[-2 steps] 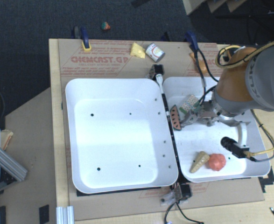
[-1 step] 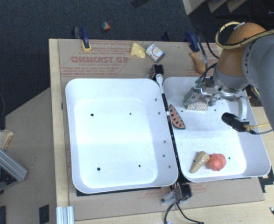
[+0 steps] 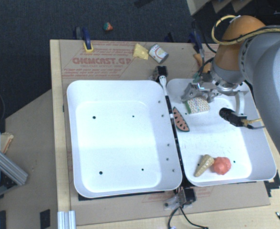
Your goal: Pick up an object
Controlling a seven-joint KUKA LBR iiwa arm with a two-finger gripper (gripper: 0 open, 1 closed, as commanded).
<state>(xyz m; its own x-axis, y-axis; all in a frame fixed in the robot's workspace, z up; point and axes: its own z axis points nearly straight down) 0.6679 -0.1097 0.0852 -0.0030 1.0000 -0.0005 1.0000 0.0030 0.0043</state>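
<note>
White right bin holds all items; left bin bare. Pincer low over far-left corner, right at speckled block, prob. the target. Grip state: can't tell, fingers hidden by wrist. Melon slice on divider side; cone touching red ball near front, well apart from pincer.

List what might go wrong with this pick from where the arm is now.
1. The pincer is low in the far corner of the right bin, over a pale speckled block; it may scrape the wall.
2. The watermelon slice lies close by and may get knocked.
3. The grip looks uncertain, so the block may slip.
</note>
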